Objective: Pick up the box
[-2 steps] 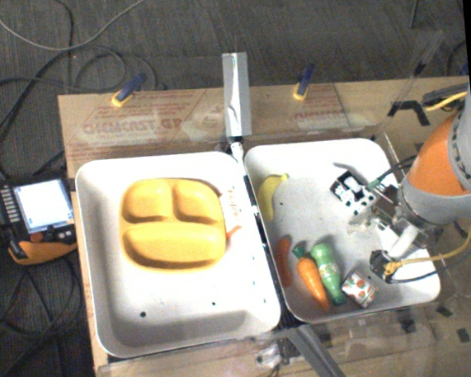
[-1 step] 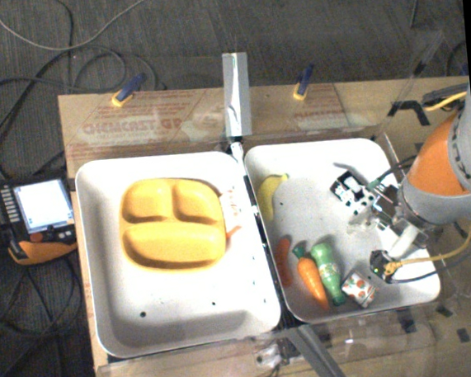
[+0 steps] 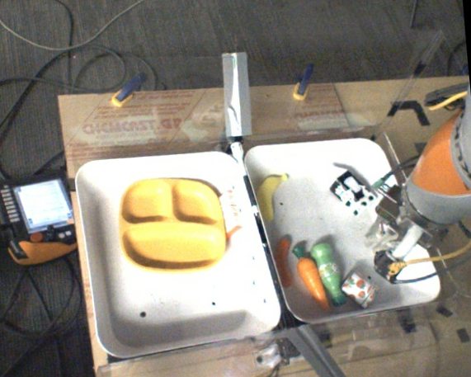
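Whether the jaws of the gripper are parted or closed cannot be told, since the metal parts at the wrist are seen as a tangle against the white floor; nothing is seen held there.

The box, a small cube patterned in red, white and green, is found lying tilted on the floor of the right bin, near the bin's front edge. All other places are given from this box. The gripper is seen up and to the right of it, close by but apart from it, below the grey arm with its orange band.

Just left of the box, touching or nearly touching it, a green bottle-shaped toy is laid lengthwise. Left of that, a toy carrot is placed alongside, and further left a red chili-like piece rests by the bin wall. Up and to the left, a yellow banana is seen. Straight above the box, well apart, a black-and-white object is set.

Far to the left, the left bin is occupied by a yellow divided tray. Beyond that bin, a handheld control pendant is laid on the floor.
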Tool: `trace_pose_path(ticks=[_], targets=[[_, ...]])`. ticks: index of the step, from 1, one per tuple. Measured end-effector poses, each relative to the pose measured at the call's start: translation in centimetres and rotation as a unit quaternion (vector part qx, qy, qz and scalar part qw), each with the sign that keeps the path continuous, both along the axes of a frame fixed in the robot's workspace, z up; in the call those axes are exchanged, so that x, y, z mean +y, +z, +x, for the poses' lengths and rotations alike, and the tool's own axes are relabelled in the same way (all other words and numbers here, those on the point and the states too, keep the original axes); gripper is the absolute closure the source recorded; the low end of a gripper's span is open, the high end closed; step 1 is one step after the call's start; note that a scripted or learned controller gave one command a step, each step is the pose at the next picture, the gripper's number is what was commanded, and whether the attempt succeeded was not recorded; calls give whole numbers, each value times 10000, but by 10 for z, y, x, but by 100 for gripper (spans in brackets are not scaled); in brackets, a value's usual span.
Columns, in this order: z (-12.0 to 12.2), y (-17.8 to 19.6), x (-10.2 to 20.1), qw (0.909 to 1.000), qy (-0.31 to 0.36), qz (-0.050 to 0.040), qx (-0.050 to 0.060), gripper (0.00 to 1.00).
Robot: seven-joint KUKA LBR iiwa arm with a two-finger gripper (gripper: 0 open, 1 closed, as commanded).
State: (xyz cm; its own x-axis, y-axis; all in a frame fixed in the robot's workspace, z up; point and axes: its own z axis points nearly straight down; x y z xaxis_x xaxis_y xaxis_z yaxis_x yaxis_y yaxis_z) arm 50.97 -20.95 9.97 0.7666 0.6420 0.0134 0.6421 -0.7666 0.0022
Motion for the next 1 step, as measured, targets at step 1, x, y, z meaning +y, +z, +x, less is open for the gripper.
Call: trace_pose_path(ticks=[1], targets=[[1,0,3,10000,12,24,5,0]])
